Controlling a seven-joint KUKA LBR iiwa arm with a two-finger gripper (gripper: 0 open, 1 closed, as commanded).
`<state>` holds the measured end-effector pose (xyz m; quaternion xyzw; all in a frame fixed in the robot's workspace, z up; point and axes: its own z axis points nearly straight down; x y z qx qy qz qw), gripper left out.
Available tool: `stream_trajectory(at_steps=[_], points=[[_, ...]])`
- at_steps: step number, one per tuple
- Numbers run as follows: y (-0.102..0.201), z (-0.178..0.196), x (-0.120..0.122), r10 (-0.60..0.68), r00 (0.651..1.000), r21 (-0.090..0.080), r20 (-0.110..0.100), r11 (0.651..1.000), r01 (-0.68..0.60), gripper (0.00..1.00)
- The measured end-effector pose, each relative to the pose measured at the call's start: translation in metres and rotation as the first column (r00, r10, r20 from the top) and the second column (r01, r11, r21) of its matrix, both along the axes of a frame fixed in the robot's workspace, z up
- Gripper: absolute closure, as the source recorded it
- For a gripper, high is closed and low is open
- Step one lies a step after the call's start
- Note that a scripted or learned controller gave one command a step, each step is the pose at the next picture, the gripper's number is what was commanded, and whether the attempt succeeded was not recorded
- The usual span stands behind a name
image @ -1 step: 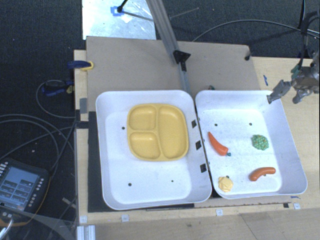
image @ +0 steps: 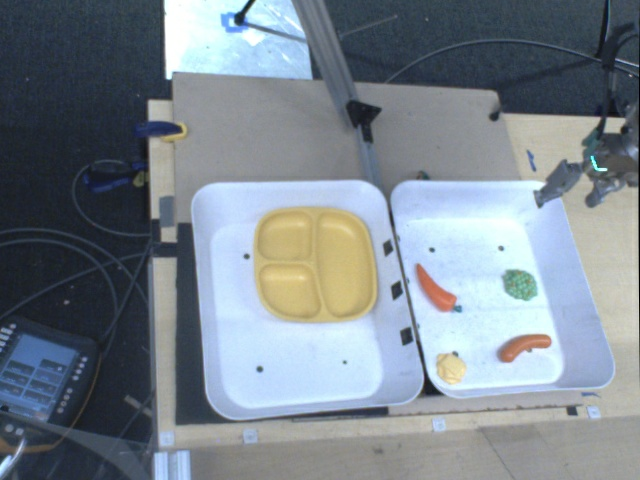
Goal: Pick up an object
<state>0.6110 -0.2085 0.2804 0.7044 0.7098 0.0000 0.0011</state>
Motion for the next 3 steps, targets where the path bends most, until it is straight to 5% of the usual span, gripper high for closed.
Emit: stream_trajectory(at_steps=[3], points=[[0.000, -0.150, -0.008, -0.007, 1.000, 0.002, -0.005, 1.000, 0.007, 0.00]])
